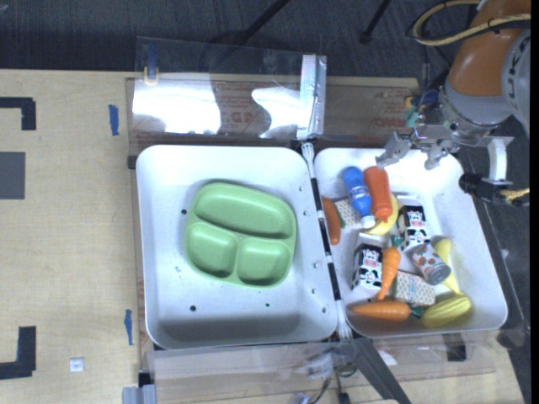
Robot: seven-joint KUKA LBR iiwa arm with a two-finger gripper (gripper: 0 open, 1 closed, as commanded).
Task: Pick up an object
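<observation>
One fixed camera looks down at a slant from above the bench, taking in the left bin whole; the right bin sits just beside it, toward the arm.

Strong overhead light washes the scene. The harshest glare sits well left of the gripper, on the clear panel behind the bins, where two white patches burn out all detail. The white bin just below the gripper is near overexposed, its rim bleeding into the bench. Soft shadows pool along the left bin and its near wall (faint, with blurred edges). The whole frame is slightly soft; small labels are unreadable. The floor behind the gripper falls dim.
</observation>
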